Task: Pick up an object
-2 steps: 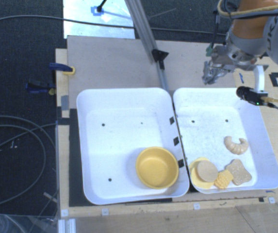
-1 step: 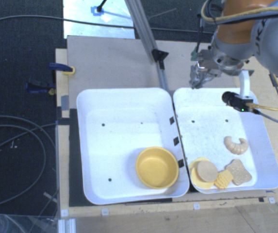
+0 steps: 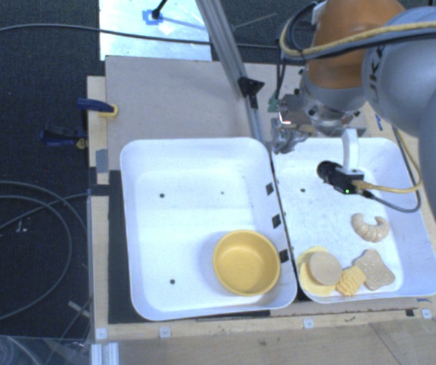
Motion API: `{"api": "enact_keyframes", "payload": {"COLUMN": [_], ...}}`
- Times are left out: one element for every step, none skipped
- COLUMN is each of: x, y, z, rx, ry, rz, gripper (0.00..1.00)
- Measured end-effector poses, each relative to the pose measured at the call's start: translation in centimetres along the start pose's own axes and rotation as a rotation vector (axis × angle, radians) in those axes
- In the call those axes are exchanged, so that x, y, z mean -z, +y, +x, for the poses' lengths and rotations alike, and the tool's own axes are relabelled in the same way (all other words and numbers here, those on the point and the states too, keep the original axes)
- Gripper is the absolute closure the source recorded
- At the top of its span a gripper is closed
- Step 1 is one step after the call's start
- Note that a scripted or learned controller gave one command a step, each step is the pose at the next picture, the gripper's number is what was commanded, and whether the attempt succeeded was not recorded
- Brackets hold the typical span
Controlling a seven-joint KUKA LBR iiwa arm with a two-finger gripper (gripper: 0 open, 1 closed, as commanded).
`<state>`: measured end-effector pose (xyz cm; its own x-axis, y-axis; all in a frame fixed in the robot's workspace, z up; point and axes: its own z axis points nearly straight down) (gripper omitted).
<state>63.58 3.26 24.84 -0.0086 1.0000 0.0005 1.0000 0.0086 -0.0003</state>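
- The arm (image 3: 400, 59) reached over the right bin (image 3: 423, 272).
- A yellow bowl (image 3: 246, 261) sat in the left bin (image 3: 149, 204).
- The end effector (image 3: 288, 139) hovered at the right bin's far-left corner; its state could not be told.
- A croissant (image 3: 370, 226), a round cracker (image 3: 325, 268), a waffle (image 3: 349, 281) and a toast piece (image 3: 374, 269) lay near the right bin's front.

Counted two white bins, left (image 3: 145, 204) and right (image 3: 400, 166). One yellow bowl (image 3: 246, 261) in the left. Four food pieces in the right: one croissant (image 3: 370, 226), one round cracker (image 3: 325, 267) on one yellow disc (image 3: 306, 262), one waffle (image 3: 349, 281), one toast slice (image 3: 375, 270). Two clamps at the tabletop's left edge, one yellow (image 3: 98, 108), one blue (image 3: 62, 137).
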Motion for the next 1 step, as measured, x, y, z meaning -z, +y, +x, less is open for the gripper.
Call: {"api": "enact_keyframes", "payload": {"x": [-1.27], "y": [-2.82], "z": [4.80], "rx": [0.001], "ry": [0.001], "rz": [0.002], "gripper": [1.00]}}
